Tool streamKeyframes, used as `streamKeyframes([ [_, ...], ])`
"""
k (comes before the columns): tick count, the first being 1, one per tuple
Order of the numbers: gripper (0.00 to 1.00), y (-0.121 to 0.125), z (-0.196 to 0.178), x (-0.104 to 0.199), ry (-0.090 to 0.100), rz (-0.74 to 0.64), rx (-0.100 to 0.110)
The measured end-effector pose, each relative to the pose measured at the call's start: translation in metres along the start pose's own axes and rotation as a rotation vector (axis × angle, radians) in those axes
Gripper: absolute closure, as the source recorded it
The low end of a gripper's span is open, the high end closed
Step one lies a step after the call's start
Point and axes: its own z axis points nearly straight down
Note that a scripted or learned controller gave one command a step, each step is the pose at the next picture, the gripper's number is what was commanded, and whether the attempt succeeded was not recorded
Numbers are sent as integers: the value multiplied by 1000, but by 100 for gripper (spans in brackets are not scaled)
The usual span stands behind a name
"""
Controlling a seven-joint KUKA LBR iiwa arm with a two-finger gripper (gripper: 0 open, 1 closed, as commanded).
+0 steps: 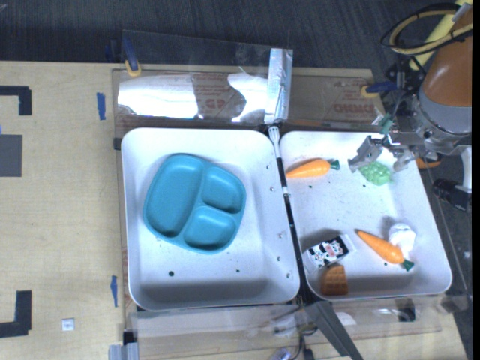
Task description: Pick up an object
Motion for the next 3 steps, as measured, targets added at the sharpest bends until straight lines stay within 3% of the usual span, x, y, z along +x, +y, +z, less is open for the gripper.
streamKeyframes([
  [1, 0, 72, 105, 9, 0, 64, 6],
  [2, 0, 82, 163, 27, 0, 30, -3],
  [3, 0, 34, 78, 19, -1, -227, -3],
])
